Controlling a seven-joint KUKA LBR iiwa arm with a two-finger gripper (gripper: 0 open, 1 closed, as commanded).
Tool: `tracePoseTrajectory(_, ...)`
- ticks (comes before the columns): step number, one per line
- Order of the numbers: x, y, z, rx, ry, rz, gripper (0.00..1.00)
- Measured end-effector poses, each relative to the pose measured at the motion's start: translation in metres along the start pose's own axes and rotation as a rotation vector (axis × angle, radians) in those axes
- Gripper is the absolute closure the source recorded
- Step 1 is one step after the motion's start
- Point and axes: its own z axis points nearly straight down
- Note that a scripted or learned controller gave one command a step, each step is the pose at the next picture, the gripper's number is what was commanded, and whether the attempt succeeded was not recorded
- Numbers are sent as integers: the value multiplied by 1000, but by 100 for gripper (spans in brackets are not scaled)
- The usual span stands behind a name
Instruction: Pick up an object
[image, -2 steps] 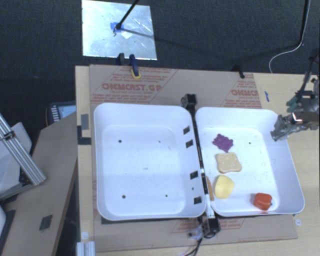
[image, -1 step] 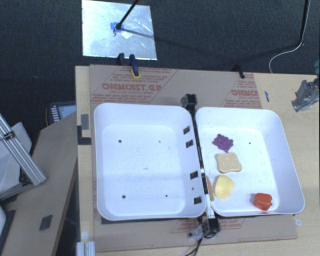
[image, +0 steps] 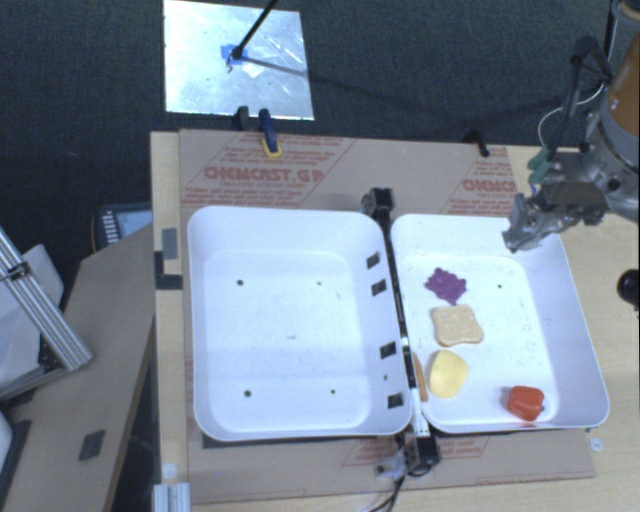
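Note:
The right bin (image: 575, 300) holds a purple bunch of grapes (image: 446, 285), a tan slice of toast (image: 457, 326), a yellow piece (image: 448, 373) and a red-orange piece (image: 525, 402). My gripper (image: 522, 234) hangs over the bin's far right corner, above and to the right of the grapes, well apart from every object. Nothing shows between its fingertips.
The left bin (image: 205, 330) sits beside the right one, with black clips (image: 383, 290) along the shared divider. A shiny metal sheet (image: 238, 58) lies beyond the bench. A brown board (image: 300, 170) lies under both bins.

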Motion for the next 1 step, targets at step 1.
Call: tracePoseTrajectory(1, 90, 0, -15, -5, 2, -3, 100)
